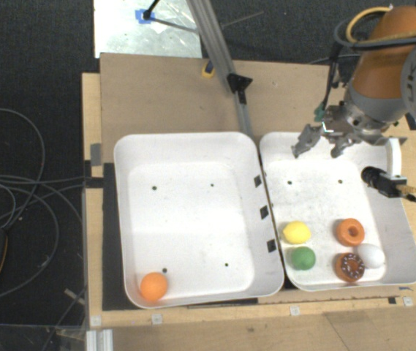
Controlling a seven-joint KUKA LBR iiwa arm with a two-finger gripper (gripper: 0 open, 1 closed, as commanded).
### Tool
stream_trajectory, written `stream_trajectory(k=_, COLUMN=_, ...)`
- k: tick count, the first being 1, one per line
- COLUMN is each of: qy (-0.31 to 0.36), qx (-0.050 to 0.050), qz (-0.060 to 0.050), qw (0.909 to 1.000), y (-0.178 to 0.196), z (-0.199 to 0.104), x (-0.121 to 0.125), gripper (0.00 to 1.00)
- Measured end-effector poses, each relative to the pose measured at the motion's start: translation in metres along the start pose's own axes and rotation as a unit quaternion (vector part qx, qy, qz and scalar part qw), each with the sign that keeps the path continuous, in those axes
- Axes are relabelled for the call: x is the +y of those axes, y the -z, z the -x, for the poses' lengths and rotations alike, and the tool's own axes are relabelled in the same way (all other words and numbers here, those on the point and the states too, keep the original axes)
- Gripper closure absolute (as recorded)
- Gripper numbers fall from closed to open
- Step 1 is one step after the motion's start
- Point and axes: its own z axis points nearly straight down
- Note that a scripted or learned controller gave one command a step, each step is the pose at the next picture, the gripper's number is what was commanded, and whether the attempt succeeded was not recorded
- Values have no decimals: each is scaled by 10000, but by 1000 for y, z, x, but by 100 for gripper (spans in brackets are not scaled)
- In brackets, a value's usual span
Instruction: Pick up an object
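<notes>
Pincer (319, 144) hangs over the far end of the right bin (317, 189), fingers spread apart, nothing between them. Orange-banded arm (387, 57) reaches in from the right. Objects cluster well apart from the pincer, toward the near end of the same bin: yellow ball (297, 232) nearest to it, green ball (303, 258) just beyond that, both slightly left of the pincer's line. To their right, an orange ring (350, 232), a chocolate doughnut (350, 267) and a white ball (371, 255) touching or nearly touching it. Farthest from the pincer, an orange ball (153, 286) sits in the near-left corner of the left bin (186, 196). Both bins rest on the counter (156, 93).
</notes>
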Motion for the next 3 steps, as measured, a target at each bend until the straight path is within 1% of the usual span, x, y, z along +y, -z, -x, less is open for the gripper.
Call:
stream_trajectory(k=1, qy=-3, qx=-3, qz=21, qw=10000, y=2, z=0, x=1, gripper=0)
stream_trajectory(k=2, qy=-25, qx=-5, qz=-8, qw=10000, y=-56, z=5, x=-6, gripper=0)
stream_trajectory(k=3, qy=-22, qx=-3, qz=-6, qw=10000, y=-118, z=4, x=-10, gripper=0)
